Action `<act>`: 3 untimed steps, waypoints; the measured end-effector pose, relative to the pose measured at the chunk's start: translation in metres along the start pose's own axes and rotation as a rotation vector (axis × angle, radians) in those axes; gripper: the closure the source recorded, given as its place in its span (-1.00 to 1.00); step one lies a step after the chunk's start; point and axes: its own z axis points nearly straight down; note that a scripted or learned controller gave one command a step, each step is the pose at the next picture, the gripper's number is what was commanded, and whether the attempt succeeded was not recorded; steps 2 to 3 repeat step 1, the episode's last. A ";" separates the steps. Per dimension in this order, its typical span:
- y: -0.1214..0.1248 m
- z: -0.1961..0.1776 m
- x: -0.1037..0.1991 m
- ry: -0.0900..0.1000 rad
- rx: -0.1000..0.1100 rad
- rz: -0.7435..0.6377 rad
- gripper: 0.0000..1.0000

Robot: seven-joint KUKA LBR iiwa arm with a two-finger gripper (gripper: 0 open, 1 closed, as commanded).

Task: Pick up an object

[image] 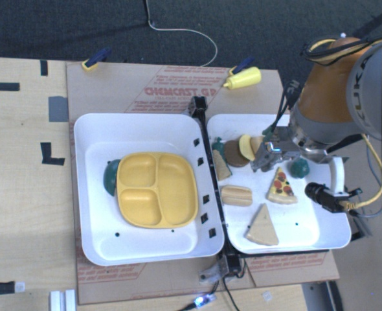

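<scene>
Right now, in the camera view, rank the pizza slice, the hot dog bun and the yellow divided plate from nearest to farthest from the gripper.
1. Pizza slice, right bin, just below the gripper.
2. Hot dog bun, right bin, toward the divider.
3. Yellow divided plate, left bin.

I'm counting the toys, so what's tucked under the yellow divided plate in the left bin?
A dark green object pokes out from under the left edge of the yellow divided plastic plate. The plate covers the rest, so its shape stays unclear.
</scene>
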 end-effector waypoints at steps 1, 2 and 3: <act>-0.004 0.016 0.006 -0.001 0.002 0.000 1.00; -0.004 0.016 0.006 -0.001 0.002 0.000 1.00; -0.004 0.016 0.006 -0.001 0.002 0.000 1.00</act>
